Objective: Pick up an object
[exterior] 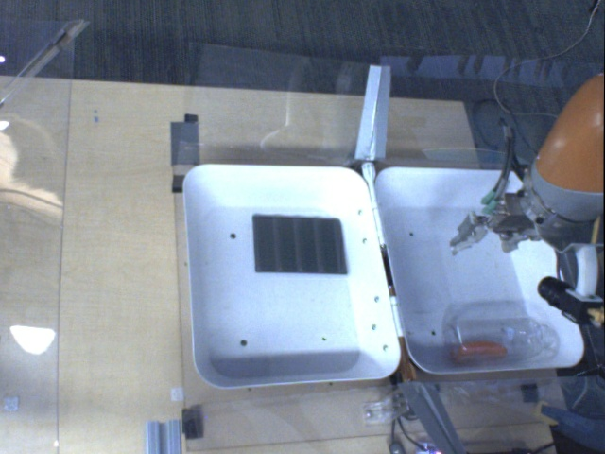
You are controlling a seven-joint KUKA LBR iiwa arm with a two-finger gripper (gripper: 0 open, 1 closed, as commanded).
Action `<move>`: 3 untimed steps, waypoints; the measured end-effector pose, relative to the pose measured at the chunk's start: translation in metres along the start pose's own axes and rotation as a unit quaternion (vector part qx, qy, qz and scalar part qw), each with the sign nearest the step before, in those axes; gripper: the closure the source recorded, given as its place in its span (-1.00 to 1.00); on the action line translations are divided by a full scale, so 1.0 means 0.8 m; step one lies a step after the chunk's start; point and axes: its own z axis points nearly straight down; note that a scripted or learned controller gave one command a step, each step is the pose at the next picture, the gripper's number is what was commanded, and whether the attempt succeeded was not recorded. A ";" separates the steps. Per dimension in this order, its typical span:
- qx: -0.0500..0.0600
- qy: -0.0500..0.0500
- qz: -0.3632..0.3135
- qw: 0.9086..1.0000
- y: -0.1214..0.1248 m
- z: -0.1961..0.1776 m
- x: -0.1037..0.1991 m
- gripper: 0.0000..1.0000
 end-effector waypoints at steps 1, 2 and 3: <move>0.001 0.000 -0.189 0.982 0.038 0.103 -0.072 -1.00; -0.005 0.000 -0.190 0.982 0.012 0.151 0.038 -1.00; -0.004 0.000 -0.126 0.992 0.081 0.152 0.040 -1.00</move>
